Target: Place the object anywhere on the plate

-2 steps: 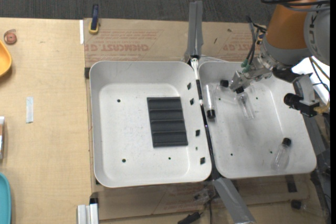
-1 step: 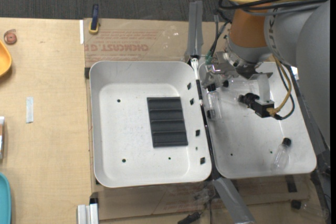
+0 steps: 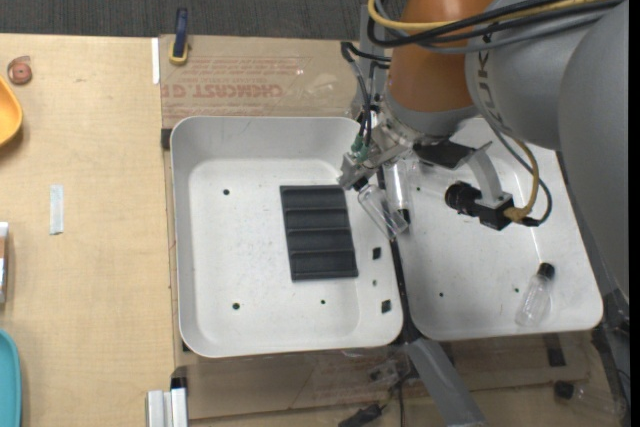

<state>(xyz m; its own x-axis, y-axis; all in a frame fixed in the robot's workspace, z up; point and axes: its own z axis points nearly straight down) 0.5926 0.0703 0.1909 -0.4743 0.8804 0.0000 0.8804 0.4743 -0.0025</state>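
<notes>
A wooden bench fills the left of the frame, with an orange object (image 3: 8, 120) cut off at the left edge. In the centre sits the left white bin (image 3: 200, 215), holding a dark ribbed plate (image 3: 318, 232) that lies flat. Just right of the plate, over the seam between the bins, the gripper (image 3: 385, 193) has a clear plastic bottle (image 3: 384, 205) between its fingers. The right white bin (image 3: 470, 295) holds a second clear bottle with a dark cap (image 3: 533, 295) near its lower right corner. The grey arm (image 3: 540, 65) enters from the upper right.
</notes>
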